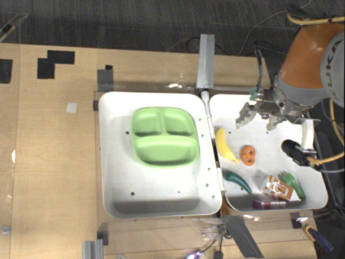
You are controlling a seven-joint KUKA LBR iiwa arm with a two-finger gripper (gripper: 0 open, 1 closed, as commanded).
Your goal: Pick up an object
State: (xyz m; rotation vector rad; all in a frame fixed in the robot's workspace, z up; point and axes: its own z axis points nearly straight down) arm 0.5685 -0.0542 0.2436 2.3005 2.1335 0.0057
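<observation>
My gripper [259,119] hangs over the back of the right bin [318,198], its two fingers spread apart and nothing between them. Below it in that bin lie a yellow banana [225,145] near the left wall and a small orange ball-like thing [248,155] beside it. Nearer the front are a green curved piece [237,181], an orange-and-white packet [277,188] with a green item [294,183] against it, and a purple marker [268,203] along the front wall.
The left bin [116,198] holds a green divided plate [164,135]. A grey metal post [206,61] stands behind the seam between the bins. Wooden bench surface stretches to the left.
</observation>
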